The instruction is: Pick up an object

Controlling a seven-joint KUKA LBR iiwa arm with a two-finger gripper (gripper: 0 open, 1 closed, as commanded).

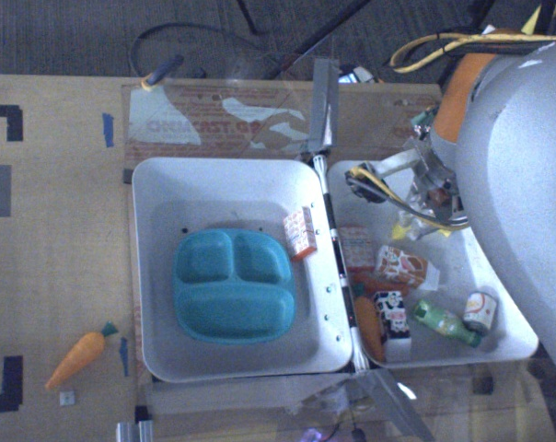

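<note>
My gripper (423,205) hangs over the back part of the right bin (513,343), its metal body and cables partly hidden by the grey arm. Just below it lie a small yellow piece (402,232) and an orange and white juice carton (403,266). Further front in the same bin are a cow-patterned carton (392,313), an orange carrot-shaped item (367,328), a green bottle (445,323) and a small can (480,310). Nothing shows between the gripper's tips.
The left bin (154,191) holds a teal divided tray (232,285) and a small orange and white box (300,233) near its right wall. A toy carrot (75,359) lies on the bench at the front left. The arm's bulk covers the right bin's right side.
</note>
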